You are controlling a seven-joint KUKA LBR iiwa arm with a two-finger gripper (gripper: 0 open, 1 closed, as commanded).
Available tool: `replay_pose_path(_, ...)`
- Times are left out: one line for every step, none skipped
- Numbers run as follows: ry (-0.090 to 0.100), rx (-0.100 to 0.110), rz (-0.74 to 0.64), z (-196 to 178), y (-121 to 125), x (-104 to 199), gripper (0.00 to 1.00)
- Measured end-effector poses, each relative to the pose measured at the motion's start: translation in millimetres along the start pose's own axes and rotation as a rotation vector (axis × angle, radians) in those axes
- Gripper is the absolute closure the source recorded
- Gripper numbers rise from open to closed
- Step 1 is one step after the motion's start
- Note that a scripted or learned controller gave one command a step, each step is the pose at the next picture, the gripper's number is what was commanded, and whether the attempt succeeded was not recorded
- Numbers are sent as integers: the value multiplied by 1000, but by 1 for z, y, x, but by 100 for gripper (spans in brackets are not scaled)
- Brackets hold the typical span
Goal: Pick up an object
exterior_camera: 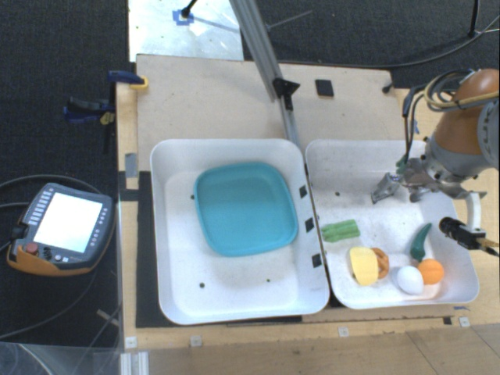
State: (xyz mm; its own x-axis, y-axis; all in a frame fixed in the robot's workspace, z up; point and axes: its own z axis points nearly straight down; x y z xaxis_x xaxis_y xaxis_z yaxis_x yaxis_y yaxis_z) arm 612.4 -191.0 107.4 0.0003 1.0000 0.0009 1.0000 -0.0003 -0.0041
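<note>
White egg (409, 280) lies below the gripper (398, 187), arm reaching leftward.

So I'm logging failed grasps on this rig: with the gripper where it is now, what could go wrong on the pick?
1. The yellow block, brown item, white egg and orange ball crowd the right bin's front corner, so a grasp there may nudge neighbours or close on two.
2. The gripper hangs over bare floor, away from every object; closing here would likely grab nothing.
3. The dark green pepper lies beside the ball and could get knocked.
</note>
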Motion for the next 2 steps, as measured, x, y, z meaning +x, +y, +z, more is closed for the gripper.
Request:
replay_pose_path(-2,-7,-1,-14,2,0,100)
replay_pose_path(-2,-8,0,-60,-2,-7,100)
